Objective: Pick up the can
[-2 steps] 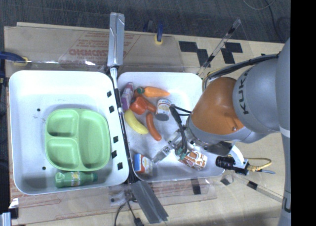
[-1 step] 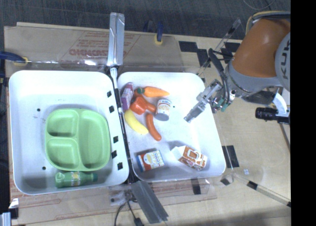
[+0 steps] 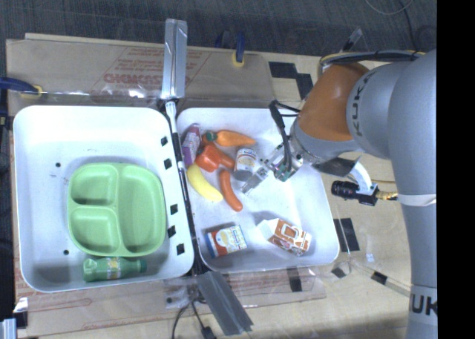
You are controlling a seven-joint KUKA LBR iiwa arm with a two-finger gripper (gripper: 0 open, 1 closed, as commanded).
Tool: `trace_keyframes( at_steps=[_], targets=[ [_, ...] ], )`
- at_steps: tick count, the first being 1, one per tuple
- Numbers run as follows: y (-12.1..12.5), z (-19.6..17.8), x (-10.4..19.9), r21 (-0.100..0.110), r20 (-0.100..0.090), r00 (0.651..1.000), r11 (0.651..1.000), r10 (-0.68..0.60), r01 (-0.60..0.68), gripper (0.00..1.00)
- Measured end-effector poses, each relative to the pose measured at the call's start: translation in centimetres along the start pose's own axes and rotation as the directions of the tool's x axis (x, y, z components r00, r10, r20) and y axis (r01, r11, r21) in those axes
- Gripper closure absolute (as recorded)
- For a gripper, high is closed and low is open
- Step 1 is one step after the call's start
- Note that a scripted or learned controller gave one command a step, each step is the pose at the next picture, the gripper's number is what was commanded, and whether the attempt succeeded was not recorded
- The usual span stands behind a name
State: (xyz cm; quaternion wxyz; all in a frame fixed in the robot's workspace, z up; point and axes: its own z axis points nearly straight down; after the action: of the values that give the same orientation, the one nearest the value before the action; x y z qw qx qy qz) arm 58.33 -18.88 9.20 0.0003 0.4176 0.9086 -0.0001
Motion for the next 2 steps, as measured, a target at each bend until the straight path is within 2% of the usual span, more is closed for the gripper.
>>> trace_keyframes(
  at_steps=[1,2],
  targets=[
    [3.7,-0.1,-4.1,-0.001,0.0,0.954,0.954,0.3,-0.3,0.0],
    [3.9,-1.2,-4.0,0.0,0.001,0.956,0.956,0.292,-0.292,1.0]
  ],
)
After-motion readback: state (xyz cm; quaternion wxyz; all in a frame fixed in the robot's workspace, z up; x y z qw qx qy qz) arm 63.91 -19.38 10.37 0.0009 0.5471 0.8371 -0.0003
